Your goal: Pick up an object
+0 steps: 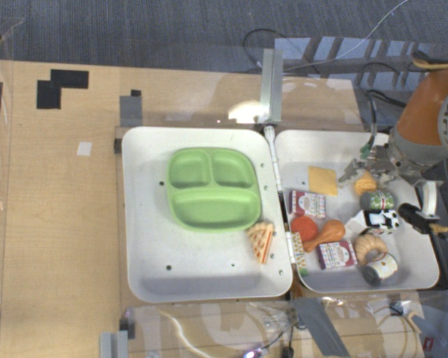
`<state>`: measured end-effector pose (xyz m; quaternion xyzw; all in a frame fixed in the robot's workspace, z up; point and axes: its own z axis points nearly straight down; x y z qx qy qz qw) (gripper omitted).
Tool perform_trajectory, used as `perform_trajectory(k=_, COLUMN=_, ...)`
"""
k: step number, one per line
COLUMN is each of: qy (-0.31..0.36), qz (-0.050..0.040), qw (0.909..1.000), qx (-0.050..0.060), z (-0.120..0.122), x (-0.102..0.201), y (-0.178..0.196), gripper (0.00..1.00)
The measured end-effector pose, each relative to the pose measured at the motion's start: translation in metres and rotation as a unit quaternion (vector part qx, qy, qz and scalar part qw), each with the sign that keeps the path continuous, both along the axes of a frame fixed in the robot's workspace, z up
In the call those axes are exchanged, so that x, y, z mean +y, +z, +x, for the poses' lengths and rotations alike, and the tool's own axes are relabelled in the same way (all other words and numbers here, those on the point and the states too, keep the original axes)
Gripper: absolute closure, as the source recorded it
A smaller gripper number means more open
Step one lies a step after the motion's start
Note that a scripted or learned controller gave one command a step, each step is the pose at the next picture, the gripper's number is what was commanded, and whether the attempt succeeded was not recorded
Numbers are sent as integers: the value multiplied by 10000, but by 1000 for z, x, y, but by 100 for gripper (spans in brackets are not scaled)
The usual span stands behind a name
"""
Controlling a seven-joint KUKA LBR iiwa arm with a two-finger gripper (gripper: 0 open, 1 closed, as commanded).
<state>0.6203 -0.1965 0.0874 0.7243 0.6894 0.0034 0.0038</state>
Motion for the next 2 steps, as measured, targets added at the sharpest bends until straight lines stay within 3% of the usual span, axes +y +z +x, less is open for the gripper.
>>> perform_trajectory(k=1, qy=3, qz=7, qw=10000, qx=-10, z=2, x=1, y=8, gripper=100)
perform_trajectory(k=2, qy=906, qz=-1, qw=9959, qx=37, z=25, x=83, y=113, gripper=100)
